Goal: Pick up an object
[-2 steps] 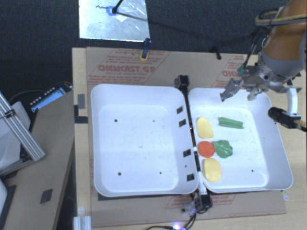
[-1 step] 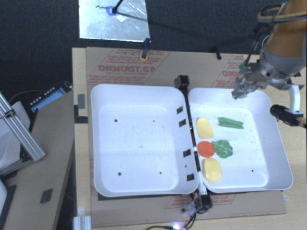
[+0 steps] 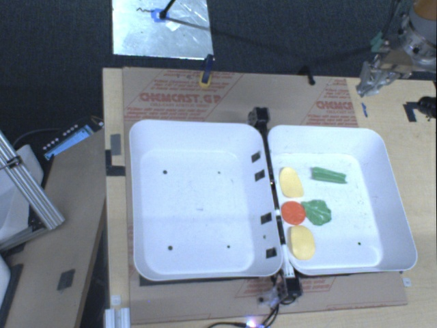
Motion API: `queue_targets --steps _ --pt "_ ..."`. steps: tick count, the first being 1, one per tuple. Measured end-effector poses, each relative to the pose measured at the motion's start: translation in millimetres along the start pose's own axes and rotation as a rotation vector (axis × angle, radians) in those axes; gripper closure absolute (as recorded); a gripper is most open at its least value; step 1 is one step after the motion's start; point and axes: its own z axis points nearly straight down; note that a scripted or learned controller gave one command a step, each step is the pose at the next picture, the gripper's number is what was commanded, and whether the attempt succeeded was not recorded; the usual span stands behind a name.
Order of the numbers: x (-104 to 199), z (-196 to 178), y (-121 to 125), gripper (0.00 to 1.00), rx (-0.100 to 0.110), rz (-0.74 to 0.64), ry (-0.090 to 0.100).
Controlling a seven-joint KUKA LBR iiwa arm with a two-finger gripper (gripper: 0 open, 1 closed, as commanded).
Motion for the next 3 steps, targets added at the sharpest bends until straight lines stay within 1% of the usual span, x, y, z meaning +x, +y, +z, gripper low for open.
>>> queue_targets --steps 1,2,3 --pt "12.3 -129.6 -14.0 1.00 -0.002 -0.003 0.002" --pt "36.3 -178.6 -57.5 1.00 0.007 -0.003 0.005" --pt "57.0 -187.6 -112.9 1.00 0.012 -0.002 0.006"
